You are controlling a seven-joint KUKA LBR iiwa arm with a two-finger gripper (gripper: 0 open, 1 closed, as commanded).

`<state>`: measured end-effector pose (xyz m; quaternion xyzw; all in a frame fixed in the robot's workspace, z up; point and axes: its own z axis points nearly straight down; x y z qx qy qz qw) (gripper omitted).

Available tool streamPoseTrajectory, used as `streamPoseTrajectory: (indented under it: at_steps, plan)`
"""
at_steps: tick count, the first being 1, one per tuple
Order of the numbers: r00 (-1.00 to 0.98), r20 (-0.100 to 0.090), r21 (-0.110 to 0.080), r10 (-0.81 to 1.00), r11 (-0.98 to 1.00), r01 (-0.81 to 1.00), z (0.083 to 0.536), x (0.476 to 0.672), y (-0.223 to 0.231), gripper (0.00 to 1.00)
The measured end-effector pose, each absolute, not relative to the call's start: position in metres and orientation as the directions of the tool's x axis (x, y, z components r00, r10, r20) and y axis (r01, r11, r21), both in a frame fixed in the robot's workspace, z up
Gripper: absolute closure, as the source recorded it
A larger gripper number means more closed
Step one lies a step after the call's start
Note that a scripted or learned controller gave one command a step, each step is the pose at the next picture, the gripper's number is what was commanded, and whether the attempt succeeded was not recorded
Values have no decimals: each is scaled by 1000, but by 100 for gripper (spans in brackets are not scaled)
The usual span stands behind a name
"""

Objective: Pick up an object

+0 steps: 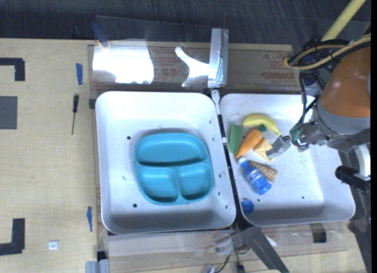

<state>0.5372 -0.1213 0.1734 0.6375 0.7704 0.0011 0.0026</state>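
In the right bin (306,189), a pile of small objects lies at the left side. It holds a yellow banana (263,122), a green piece (235,137), an orange carrot (250,141), a tan waffle cone (264,170) and a blue bottle (258,182). A small blue ball (247,207) sits apart near the front-left corner. My gripper (278,147) reaches in from the right and is low at the pile's right edge, beside the carrot and just below the banana. Nothing visibly hangs from it.
The left bin (118,119) holds a blue divided plate (174,166). A metal divider (217,60) and a shiny clear sheet stand behind the bins. The arm's orange band (349,92) and cables hang over the right bin's far right corner.
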Motion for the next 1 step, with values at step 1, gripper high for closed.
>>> streamPoseTrajectory:
  at_steps: [1]
  plan:
    - [-131, -3, 10, 991, 131, 991, 88, 583, -118, 0]
